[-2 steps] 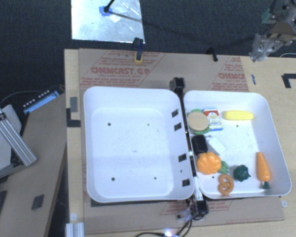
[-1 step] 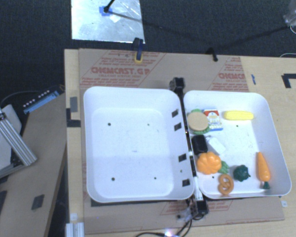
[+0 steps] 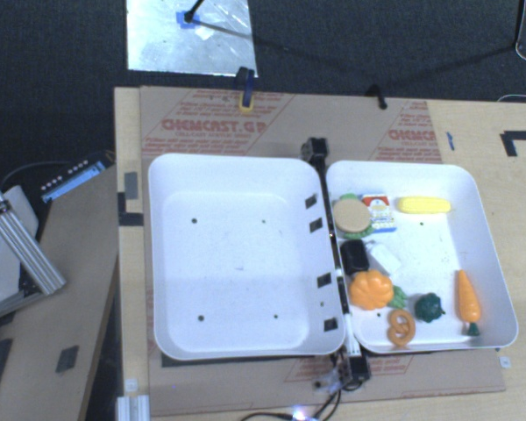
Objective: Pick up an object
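Observation:
The right bin holds several toy foods. A yellow banana lies near its far wall. A round burger sits at the bin's left side, touching a small red and white box. Below them are a black block, an orange pepper, a pretzel, a dark green broccoli and an orange carrot by the right wall.
The left bin stands beside the right one, joined by a row of black clips. Both rest on a brown board. A shiny metal plate lies on the dark floor beyond.

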Tool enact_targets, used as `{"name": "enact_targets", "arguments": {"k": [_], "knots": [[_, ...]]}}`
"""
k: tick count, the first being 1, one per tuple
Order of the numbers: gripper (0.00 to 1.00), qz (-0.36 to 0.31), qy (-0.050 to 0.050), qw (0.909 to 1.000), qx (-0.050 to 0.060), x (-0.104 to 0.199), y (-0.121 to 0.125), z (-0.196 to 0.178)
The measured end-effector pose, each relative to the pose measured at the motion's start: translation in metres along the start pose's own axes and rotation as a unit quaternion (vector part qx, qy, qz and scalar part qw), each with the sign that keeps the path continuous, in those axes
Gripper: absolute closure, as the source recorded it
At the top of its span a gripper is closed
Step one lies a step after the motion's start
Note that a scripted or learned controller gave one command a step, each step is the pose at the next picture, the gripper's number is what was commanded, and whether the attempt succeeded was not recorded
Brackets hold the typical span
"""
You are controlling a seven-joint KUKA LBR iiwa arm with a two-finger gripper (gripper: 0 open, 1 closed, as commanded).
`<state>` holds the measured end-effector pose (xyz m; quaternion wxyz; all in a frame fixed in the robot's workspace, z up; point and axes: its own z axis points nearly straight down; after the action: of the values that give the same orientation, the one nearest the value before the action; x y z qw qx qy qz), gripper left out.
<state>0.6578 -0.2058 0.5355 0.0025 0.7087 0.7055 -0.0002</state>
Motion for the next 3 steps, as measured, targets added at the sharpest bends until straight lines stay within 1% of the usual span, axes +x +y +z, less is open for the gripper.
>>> {"name": "enact_targets", "arguments": {"k": [1, 2, 3], "knots": [[1.0, -0.004, 0.001, 1.0, -0.001, 0.007, 0.011, 0.0], [1.0, -0.004, 0.001, 1.0, 0.0, 0.02, 0.011, 0.0], [1.0, -0.007, 0.004, 1.0, 0.005, 0.081, 0.008, 0.107]]}}
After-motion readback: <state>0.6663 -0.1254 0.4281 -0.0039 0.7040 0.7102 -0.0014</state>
